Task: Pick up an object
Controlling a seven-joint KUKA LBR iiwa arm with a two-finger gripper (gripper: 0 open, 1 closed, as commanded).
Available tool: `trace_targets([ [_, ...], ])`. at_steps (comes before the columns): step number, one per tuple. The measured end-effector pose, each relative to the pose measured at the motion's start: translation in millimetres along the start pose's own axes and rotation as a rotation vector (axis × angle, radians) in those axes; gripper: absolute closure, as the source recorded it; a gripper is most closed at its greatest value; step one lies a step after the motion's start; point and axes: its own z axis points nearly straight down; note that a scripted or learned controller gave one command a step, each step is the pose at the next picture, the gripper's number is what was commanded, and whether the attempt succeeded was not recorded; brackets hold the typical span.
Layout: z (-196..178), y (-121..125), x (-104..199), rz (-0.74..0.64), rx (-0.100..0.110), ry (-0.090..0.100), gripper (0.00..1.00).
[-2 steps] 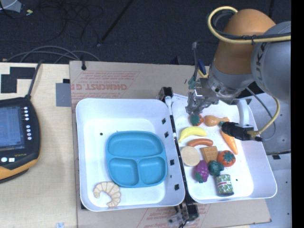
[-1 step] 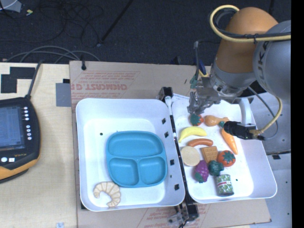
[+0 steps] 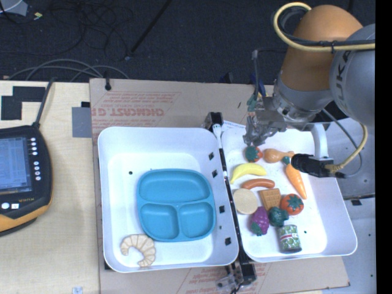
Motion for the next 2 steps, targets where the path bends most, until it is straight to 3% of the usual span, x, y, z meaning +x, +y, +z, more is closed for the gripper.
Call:
trace_targets([
  [1,21.8,-26.0,12.0,0.002,0.0,0.0,1.0],
  [2,-78.8,-64.3,13.3,0.003,-0.012,0.0,1.0],
])
